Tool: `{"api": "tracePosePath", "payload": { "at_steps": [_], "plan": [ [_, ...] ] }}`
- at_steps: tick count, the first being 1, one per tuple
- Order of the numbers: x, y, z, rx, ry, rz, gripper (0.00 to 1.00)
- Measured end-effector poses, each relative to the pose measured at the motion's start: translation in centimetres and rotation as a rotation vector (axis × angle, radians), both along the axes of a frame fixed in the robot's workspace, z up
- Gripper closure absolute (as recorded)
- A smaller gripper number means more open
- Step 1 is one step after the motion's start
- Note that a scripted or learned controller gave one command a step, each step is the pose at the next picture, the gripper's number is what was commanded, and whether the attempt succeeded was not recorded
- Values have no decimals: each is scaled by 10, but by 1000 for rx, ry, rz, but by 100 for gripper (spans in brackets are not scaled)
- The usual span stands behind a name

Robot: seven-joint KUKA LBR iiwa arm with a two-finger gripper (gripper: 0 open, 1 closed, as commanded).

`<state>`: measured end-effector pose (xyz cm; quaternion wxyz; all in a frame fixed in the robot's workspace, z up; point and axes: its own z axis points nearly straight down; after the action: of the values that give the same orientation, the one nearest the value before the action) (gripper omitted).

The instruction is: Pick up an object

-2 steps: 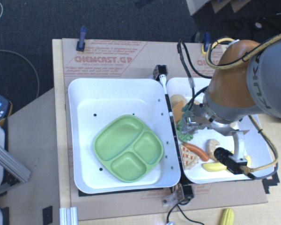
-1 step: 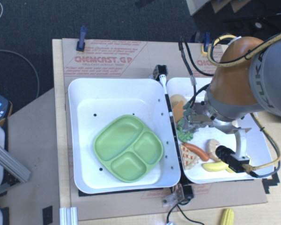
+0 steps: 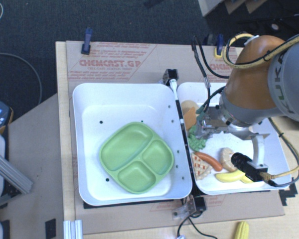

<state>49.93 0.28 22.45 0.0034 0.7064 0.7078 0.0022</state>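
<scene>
Camera view: your pincer (image 3: 203,126) hangs low over the right bin (image 3: 275,183), above the green leafy toy (image 3: 196,143), probably lined up to grab it. You cannot tell its state. The green tray (image 3: 136,157) fills the left bin (image 3: 89,133).

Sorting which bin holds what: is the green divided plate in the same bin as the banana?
No: the green three-compartment plastic plate lies in the left white bin, while the yellow banana lies in the right white bin.
</scene>
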Motion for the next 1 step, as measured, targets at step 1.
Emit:
{"api": "tracePosePath", "payload": {
  "at_steps": [1],
  "plan": [
    [1, 0, 10, -1, -2, 1, 100]
  ]
}}
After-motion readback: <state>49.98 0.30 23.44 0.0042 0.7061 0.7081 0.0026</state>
